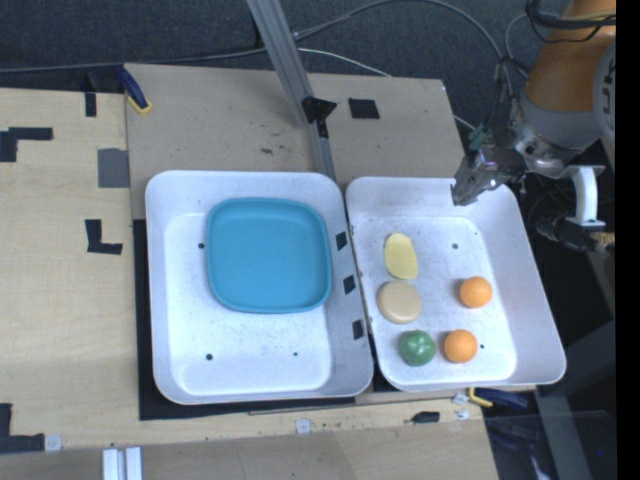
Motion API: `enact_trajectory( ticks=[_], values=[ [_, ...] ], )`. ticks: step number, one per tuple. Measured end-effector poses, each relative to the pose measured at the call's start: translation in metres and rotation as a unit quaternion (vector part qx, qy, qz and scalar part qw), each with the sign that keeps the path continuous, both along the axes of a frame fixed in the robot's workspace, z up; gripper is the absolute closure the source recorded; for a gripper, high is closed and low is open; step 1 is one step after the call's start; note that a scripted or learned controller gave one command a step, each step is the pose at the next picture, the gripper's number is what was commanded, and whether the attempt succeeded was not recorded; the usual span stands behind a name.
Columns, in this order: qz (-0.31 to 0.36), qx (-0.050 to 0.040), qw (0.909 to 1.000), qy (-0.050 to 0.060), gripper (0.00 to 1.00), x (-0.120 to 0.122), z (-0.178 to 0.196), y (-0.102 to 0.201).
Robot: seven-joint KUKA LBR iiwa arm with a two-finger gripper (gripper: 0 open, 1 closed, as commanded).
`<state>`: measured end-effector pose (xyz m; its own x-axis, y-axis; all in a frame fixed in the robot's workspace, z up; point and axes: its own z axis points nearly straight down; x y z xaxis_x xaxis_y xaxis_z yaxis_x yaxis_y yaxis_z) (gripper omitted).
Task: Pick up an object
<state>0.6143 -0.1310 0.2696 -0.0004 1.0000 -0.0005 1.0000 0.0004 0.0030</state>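
hand (470,190) over right bin's (535,298) far rim | grip state unclear, seemingly holding nothing | arm (565,68) cut off right

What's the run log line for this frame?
gripper: far rim of right bin, holding nothing | right bin: five items, untouched | left bin: blue plate

At the upper right of the frame the arm (565,88) shows as a bulky rounded body, with an orange band across its upper part, a second patch of orange at the very top edge, and smooth light grey casing beneath and beside it. Thin black cables loop over the top of it and trail down its left side toward the wrist, where the housing narrows to a silvery collar. Below that sits the small dark pincer (468,190), a compact blackish metal piece with angular edges, and a white bracket-like piece juts out at the arm's lower right.
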Motion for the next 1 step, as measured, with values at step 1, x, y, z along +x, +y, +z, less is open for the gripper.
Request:
enact_trajectory(
  ticks=[1],
  values=[
    [0.002,0.0006,1.0,0.002,1.0,-0.0099,0.0005,0.054]
  ],
)
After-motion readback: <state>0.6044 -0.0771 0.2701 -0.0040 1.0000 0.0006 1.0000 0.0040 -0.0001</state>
